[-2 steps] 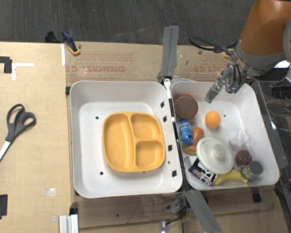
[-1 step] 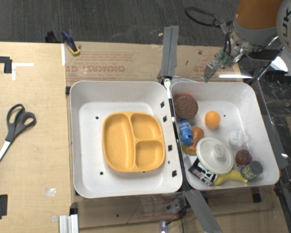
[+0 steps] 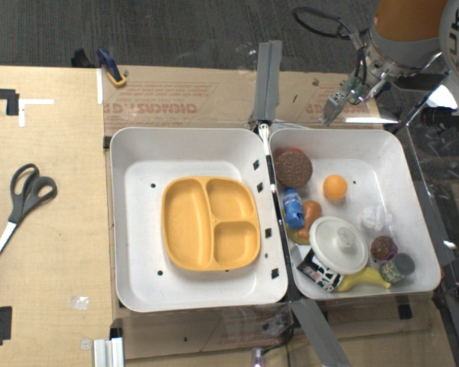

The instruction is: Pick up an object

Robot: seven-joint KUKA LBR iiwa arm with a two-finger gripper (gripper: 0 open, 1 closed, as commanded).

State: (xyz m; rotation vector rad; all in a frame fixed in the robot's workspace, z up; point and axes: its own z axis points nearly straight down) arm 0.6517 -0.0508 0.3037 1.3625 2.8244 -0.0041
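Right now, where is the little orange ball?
The orange ball sits in the right bin, toward its back, between the brown round thing and the white crumpled thing.

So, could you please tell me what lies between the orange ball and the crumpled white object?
Bare white bin floor separates the orange ball from the crumpled white object, per the camera view.

A pale wooden counter (image 3: 46, 281) carries two white bins (image 3: 130, 228) side by side at right. Black-handled scissors (image 3: 19, 201) lie near its left edge, brown cardboard (image 3: 176, 102) beyond.

Banana (image 3: 365, 280) half hidden beneath white lid (image 3: 339, 244).
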